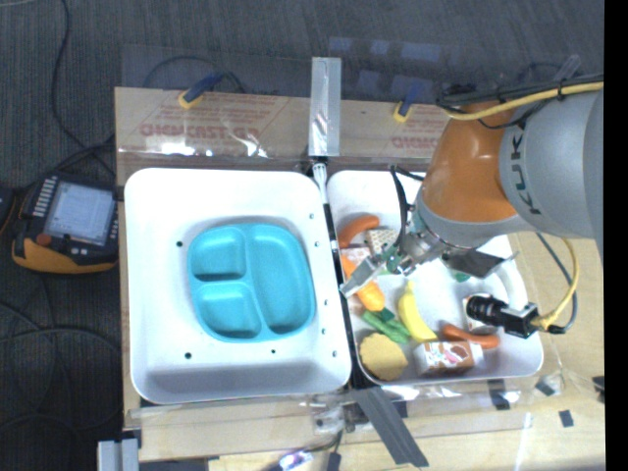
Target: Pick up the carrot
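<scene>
**Carrot lies just below-left of the gripper, slanted along the left wall**

Broadly, the grey arm covers the upper right part of the right bin, its wrist slanting down toward that bin's left wall. At its tip the gripper sits over a jumble of toys; whether it is open or closed I cannot tell.

Beneath and around it lie a yellow banana, a tan bun at the bottom-left corner, and a red packet along the bottom edge.

Smallest, the carrot (orange, with a green leafy end) lies close to the left wall, just below and slightly left of the gripper, its long axis running diagonally from upper left to lower right. Judging from this, a short descent down-left, with the fingers set across that diagonal, is what the pick calls for.
</scene>
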`<state>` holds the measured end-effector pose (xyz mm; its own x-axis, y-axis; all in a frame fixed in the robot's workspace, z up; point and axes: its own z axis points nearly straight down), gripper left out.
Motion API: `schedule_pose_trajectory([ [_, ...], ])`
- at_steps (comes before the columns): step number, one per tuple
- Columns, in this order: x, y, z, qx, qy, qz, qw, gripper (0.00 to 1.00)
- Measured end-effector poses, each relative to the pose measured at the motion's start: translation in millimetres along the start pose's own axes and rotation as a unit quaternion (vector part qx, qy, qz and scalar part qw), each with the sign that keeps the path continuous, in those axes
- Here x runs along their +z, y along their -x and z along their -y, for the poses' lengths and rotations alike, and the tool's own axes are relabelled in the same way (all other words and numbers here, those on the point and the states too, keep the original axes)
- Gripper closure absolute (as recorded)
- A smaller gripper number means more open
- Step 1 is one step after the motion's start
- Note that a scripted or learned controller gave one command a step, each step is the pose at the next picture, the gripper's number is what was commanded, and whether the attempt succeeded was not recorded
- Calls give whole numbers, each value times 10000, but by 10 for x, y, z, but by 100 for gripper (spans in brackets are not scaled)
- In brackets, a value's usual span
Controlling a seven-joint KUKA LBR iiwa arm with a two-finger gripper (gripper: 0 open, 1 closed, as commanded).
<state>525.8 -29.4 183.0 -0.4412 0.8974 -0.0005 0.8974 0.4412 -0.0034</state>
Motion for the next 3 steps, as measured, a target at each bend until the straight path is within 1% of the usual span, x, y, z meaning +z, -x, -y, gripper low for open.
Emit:
schedule_pose_trajectory([
  [1, -83, -11, -8, -8, -2, -12, 10000, 100],
  [2, -82, -12, -7, -9, -2, -13, 10000, 0],
  [3, -4, 77, -116, -433, 0, 14, 9991, 0],
])
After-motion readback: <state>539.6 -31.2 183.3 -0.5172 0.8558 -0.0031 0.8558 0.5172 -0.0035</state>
